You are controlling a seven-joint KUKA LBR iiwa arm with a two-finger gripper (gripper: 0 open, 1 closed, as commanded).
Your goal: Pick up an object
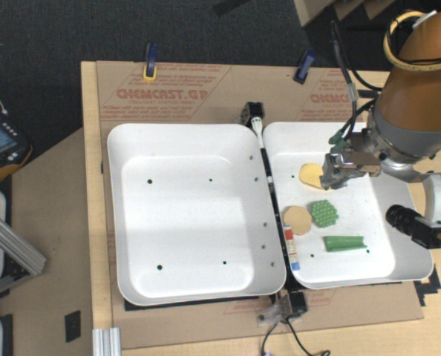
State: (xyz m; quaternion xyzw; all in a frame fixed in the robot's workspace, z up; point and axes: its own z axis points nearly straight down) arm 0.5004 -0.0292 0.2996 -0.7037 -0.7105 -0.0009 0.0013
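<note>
Two white bins sit side by side on the brown board. The left bin (187, 210) takes up the centre of the frame. The right bin (384, 262) holds four things: a yellow piece (310, 175) toward its upper middle, a tan disc (297, 219) near its left wall, a green bumpy ball (324, 213) touching the disc's right side, and a green block (344, 243) lying flat lower down. The gripper (335, 170) hangs just right of the yellow piece — whether its fingers are spread or pressed together, I cannot tell.
</note>
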